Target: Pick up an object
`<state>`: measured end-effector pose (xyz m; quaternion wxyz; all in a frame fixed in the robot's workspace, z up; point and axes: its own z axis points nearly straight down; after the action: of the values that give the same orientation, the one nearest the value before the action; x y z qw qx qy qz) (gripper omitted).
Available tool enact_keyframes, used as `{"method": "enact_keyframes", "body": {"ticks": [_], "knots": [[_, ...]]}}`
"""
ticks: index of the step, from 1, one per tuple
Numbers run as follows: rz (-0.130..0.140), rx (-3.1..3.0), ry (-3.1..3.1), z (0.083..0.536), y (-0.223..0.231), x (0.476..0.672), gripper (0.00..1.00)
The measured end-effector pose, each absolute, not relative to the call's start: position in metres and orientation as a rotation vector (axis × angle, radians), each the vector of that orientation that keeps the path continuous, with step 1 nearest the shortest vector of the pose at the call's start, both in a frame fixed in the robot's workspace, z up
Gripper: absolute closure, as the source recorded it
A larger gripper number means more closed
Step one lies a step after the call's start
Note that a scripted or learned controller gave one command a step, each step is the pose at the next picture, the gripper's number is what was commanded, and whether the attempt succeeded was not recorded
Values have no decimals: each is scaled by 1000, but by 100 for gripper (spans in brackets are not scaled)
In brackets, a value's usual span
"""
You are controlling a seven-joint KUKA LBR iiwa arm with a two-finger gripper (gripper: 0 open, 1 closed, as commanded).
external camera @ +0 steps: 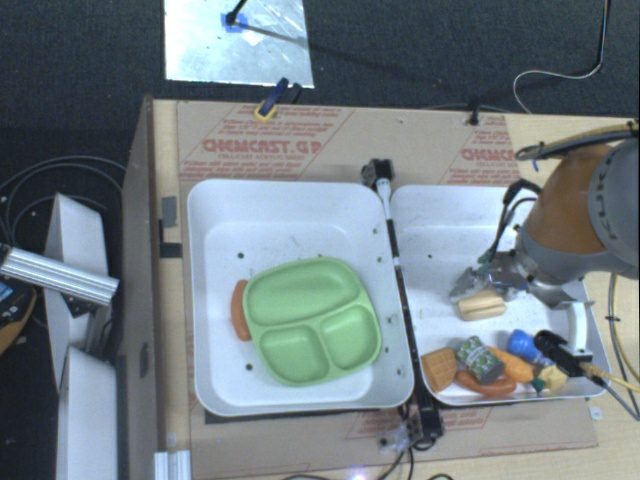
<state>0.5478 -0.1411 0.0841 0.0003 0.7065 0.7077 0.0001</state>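
Two shallow white bins sit side by side on the surface (330, 128). The left bin (215, 268) holds a green divided tray (310, 320) that takes up most of its lower middle, with an orange object (239, 310) tucked against the tray's left edge and partly hidden by it. Bare bin floor lies open above the tray.

In the right bin (440, 218) the upper half is bare, while the things crowd its lower part: a tan bread-like piece (481, 306) at centre, a flat tan cracker-like piece (439, 367) near the divider, and a jumble of small toys (505, 363) in orange, blue, green and yellow along the lower rim, too small to tell apart.

The arm (585, 213) enters from the right of the frame, its far side cut off. The claw (478, 282) is low over the right bin, just above and touching or nearly touching the bread-like piece; whether it is clenched or released cannot be told at this blur.
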Motion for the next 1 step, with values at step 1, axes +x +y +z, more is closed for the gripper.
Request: {"method": "enact_keyframes", "body": {"ticks": [1], "knots": [[2,2217,2223,95,-141,549,100]]}}
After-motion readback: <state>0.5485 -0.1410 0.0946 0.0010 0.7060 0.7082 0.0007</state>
